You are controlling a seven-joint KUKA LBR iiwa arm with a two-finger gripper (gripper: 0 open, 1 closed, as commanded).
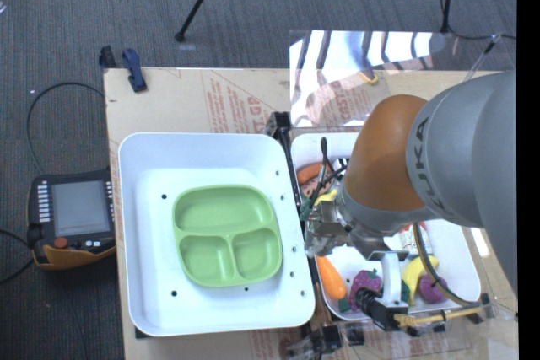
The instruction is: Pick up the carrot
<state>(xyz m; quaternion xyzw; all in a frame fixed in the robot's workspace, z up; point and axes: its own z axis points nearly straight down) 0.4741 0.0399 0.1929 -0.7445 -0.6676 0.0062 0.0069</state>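
An orange carrot [331, 277] lies at the near left of the right bin [471, 253], close to the wall between the two bins. My gripper [324, 233] hangs just above and behind it, under the orange band of the wrist [384, 164]. The arm covers most of the right bin. Nothing shows between the gripper and the carrot that tells me they touch.
A green divided plate [226, 233] sits in the left bin [143, 181]. The right bin also holds purple grapes [368, 281], a second purple item [433, 290], a yellow piece [413, 272] and an orange-red item [309, 174] at its far left.
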